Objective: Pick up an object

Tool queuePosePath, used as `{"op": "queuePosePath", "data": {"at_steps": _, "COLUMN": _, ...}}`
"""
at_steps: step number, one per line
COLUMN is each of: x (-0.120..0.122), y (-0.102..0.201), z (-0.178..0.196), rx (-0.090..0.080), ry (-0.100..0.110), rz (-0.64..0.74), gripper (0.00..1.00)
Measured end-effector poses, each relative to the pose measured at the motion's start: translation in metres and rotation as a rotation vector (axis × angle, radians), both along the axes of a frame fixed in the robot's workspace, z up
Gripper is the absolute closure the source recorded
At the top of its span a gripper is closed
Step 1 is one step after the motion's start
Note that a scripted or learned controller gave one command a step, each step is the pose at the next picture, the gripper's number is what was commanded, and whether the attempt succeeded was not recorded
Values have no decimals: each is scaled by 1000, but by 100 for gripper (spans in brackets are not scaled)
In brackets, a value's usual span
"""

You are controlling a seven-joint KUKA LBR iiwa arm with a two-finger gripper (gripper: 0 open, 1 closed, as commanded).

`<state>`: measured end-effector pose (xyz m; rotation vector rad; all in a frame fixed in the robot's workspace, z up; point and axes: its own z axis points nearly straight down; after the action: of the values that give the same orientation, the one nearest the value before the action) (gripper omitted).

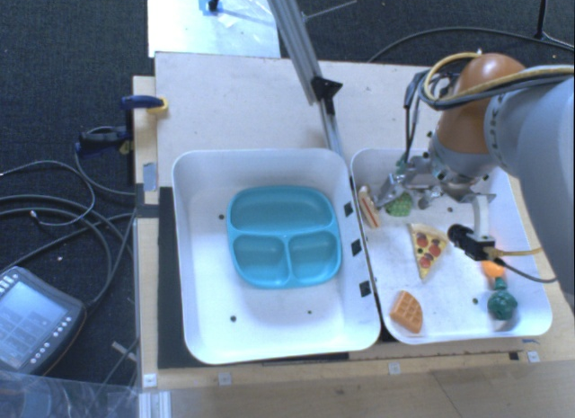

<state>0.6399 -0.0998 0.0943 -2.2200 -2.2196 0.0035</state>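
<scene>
Right now your claw (pixel 402 193) sits low in the right bin (pixel 530 317), directly over a small green toy (pixel 401 204) near the pizza slice (pixel 429 249); whether it grips, you cannot tell. Judging by looks, it's light, stiff, slippery plastic: pinch across its middle.

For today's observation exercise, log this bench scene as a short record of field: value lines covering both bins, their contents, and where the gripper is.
left bin: holds a blue divided plate
right bin: holds toy food
toy food: hot dog, green piece, pizza slice, waffle, carrot, teal item
gripper: over the right bin's far end, just above the green piece
grasp: cannot tell
arm: enters from the view's right
</scene>
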Motion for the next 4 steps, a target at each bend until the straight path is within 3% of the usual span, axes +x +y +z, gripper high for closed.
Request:
{"op": "queuePosePath", "data": {"at_steps": 1, "x": 2, "y": 0, "z": 15, "rx": 0, "ry": -8, "rz": -1, "gripper": 100}}
{"op": "queuePosePath", "data": {"at_steps": 3, "x": 9, "y": -10, "z": 123, "rx": -1, "ry": -11, "rz": 5, "gripper": 100}}
{"op": "queuePosePath", "data": {"at_steps": 4, "x": 3, "y": 47, "z": 119, "rx": 2, "ry": -4, "rz": 12, "gripper": 100}}
